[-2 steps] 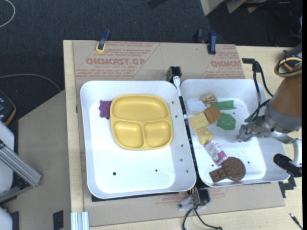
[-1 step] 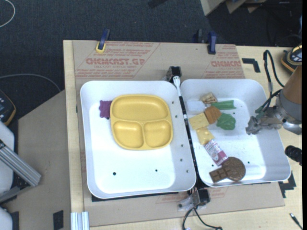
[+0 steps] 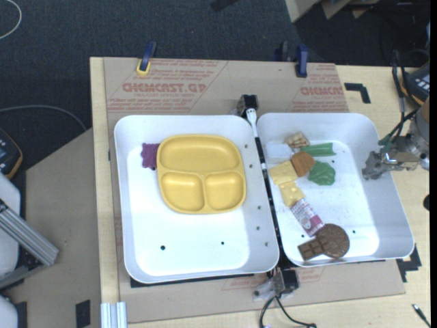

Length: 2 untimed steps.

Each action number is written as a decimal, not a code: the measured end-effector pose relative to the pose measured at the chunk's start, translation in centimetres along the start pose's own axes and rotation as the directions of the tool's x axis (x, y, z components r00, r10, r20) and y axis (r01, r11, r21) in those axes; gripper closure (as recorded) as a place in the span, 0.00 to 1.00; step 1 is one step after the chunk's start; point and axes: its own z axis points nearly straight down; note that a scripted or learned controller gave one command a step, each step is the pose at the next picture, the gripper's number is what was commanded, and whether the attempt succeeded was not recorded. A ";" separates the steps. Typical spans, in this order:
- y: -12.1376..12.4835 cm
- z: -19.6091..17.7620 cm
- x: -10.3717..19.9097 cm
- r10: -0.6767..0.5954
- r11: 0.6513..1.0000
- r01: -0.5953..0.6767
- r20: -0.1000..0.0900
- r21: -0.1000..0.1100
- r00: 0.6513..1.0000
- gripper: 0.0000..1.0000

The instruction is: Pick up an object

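Observation:
The right bin holds several small items: a tan cracker-like piece, a green stick, an orange-brown block, a green leafy piece, yellow cheese-like slabs, a pink wrapped bar and a brown round cookie with a chocolate piece. My gripper hangs at the right rim of that bin, to the right of the items and apart from them. Nothing shows between its tips.
The left bin holds a yellow divided tray with a purple object tucked at its left edge. Clamps sit at the bench's back edge. Cables run at the front between the bins.

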 end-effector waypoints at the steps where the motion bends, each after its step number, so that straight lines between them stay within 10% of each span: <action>1: 0.1 -1.5 0.0 0.001 1.000 -0.001 -0.001 0.004 1.000 1.00; 2: 0.6 -2.3 4.8 -0.004 1.000 0.004 -0.005 0.008 1.000 1.00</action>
